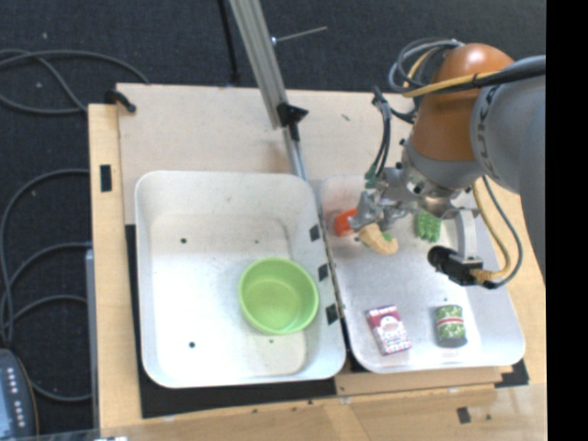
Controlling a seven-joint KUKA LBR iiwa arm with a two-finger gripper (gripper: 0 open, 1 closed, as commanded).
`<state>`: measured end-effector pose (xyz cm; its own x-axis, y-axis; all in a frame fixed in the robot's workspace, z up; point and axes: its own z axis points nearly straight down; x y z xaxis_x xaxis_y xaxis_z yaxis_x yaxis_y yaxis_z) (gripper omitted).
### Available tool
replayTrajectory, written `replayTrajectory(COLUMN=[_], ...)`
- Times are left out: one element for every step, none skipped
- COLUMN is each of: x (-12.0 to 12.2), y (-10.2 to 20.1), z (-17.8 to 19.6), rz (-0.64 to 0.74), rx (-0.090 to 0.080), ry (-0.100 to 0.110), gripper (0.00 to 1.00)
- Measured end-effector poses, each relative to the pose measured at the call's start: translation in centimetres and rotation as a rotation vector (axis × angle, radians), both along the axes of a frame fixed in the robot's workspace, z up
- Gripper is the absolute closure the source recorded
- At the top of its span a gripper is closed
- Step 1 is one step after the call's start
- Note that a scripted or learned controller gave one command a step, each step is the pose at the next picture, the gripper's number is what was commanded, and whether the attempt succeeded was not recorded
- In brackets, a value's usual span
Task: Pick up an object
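In the right white bin [496, 338], the gripper [372, 220] hangs over a tan, banana-shaped piece [378, 239] beside a small orange object [344, 222]; whether its fingers are parted I cannot tell. Best to descend squarely astride the tan piece.

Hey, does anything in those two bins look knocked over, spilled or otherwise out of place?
Nothing stands out. The green bowl sits upright in the left bin; the red packet and green can lie apart in the right bin, nothing spilled.

We see a tan object [378, 240] beside an orange one [344, 222] in the right bin. Nearer us lie a red-and-white packet [389, 329] and a green can [449, 325].
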<state>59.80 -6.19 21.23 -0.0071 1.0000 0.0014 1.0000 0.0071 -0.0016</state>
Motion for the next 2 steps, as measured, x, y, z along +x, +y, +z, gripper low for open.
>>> replayTrajectory(x=[1.0,1.9], y=[5.3,11.5], z=[1.6,1.8], rz=[0.001,0.002], rx=[0.001,0.001], ry=[-0.004,-0.003], gripper=[1.00,1.00])
